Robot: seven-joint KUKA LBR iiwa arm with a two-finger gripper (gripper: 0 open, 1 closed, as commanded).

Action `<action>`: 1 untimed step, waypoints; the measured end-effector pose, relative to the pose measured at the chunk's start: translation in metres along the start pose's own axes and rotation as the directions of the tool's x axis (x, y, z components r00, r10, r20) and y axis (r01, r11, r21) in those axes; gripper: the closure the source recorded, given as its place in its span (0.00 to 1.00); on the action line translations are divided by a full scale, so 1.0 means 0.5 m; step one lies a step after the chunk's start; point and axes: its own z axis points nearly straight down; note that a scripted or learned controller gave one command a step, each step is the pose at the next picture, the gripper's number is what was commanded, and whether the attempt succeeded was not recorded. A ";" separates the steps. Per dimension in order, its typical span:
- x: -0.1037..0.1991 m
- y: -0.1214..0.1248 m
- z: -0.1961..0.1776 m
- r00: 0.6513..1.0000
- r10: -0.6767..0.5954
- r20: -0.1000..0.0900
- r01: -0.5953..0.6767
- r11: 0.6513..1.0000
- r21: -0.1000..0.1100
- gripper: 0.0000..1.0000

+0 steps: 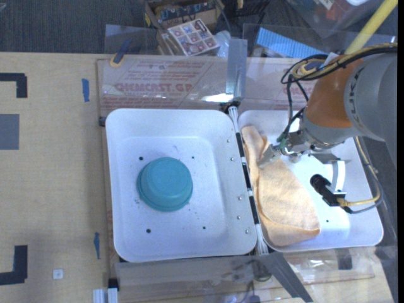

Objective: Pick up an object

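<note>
Two white bins sit side by side in the lower middle of the frame on a pale wood bench (50, 169). The left bin (120, 131) holds a teal bowl (165, 183), mouth down, a little left of the bin's centre and apart from every wall. A few dark specks dot the floor around it. The right bin (363, 232) holds a tan cloth (287, 204), which lies along the bin's left side, just beside the wall next to the left bin. The cloth is narrow and bunched at its upper end and spreads wider lower down, ending in a rounded fold near the bin's lower wall.

The arm (372, 100) comes in from the right of the frame, its orange band above the right bin's upper half. The gripper (276, 151) hangs at centre right, over the upper part of the cloth, its tip at the cloth's right edge where the narrow part meets the wide part. It is touching the cloth or very close over it; I cannot tell which. Whether the claw is apart, together or clamped on the cloth cannot be told from this angle either.

Toward the top of the frame, behind the bins, a clear sheet (164, 81) with red lettering lies flat, and above it is a box (189, 30) of printed cards. Blue tape (85, 90) marks the bench at upper left, and a yellow pole (379, 14) slants across the upper right corner
</note>
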 end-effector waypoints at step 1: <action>0.006 -0.015 -0.001 0.997 -0.081 -0.001 0.081 0.997 0.001 0.00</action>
